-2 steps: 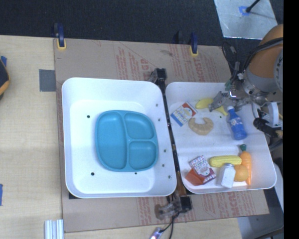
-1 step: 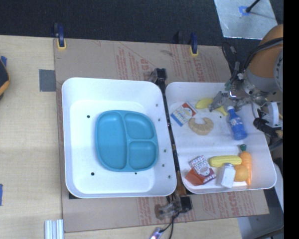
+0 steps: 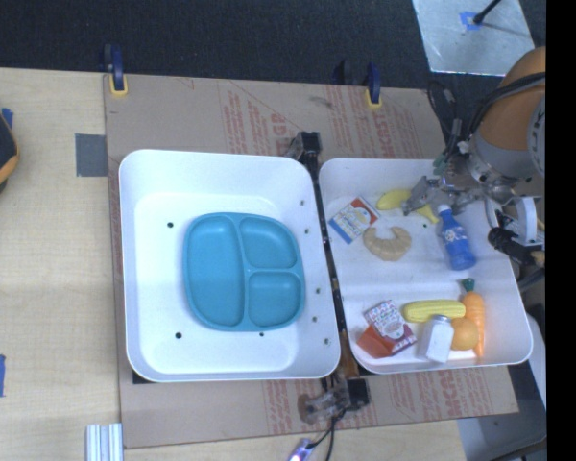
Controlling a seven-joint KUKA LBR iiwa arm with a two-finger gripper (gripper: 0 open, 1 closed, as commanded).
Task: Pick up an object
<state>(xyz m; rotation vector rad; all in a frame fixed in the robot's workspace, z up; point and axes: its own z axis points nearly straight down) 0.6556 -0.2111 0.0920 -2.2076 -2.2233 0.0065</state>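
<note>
Claw (image 3: 432, 196) over right bin (image 3: 515, 286), far end, just beside blue bottle (image 3: 454, 239) and banana (image 3: 394, 199); finger state indiscernible. Blue plate (image 3: 242, 270) in left bin (image 3: 144, 257).

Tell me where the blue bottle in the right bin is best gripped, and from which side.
Grip the blue bottle across the middle of its body, coming straight down from above. It lies flat on the floor of the right bin, long axis running roughly top to bottom in the view, so the fingers should close across its narrow width. Its sides look clear of the croissant.
</note>
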